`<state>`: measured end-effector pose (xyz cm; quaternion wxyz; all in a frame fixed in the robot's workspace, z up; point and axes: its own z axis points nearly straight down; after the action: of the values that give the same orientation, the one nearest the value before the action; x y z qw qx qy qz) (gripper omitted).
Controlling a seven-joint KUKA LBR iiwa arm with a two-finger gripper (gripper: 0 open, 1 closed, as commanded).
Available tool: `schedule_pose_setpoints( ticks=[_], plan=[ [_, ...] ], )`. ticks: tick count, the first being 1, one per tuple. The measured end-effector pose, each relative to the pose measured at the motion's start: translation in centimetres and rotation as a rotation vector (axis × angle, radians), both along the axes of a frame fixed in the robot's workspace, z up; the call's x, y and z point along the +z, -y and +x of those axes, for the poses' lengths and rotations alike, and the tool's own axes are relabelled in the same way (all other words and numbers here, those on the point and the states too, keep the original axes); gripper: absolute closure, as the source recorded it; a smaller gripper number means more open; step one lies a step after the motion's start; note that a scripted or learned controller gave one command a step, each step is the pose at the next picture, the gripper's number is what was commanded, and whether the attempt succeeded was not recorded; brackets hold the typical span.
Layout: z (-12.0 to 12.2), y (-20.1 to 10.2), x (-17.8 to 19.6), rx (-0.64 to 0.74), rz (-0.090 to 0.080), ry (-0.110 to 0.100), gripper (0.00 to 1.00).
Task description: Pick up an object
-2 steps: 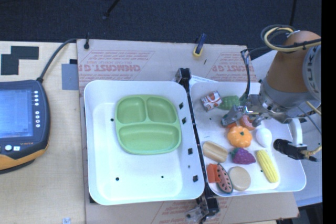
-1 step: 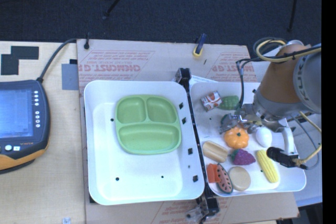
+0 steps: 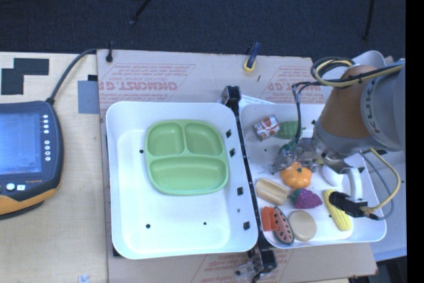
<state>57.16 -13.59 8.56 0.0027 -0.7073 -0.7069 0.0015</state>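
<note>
**Toy orange sits just under the gripper**

Toy orange [image 3: 296,175] lies in the right bin [image 3: 377,232], among other play food, with the gripper [image 3: 291,157] just above it. It looks light, hard, rounded and slippery; grip across its middle. Gripper's state: cannot tell.

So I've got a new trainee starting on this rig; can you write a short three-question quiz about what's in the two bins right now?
1. True or false: the green divided plate lies in the left bin.
2. Which toy lies nearest the gripper? A. corn cob B. orange pumpkin C. watermelon slice
3. Fill in: the purple grapes lie in the ____ bin.

Key: 1 true; 2 B; 3 right.
</note>
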Motion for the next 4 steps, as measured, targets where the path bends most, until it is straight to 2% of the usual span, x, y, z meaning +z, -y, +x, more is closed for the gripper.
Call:
schedule_pose_setpoints(
  ticks=[1, 2, 4],
  plan=[
    [0.0, 0.2, 1.1, -0.005, 0.001, -0.001, 1.0],
    [-0.6, 0.2, 5.5, -0.009, -0.002, 0.006, 1.0],
    [0.1, -0.3, 14.4, 0.001, -0.002, 0.007, 1.0]
  ],
)
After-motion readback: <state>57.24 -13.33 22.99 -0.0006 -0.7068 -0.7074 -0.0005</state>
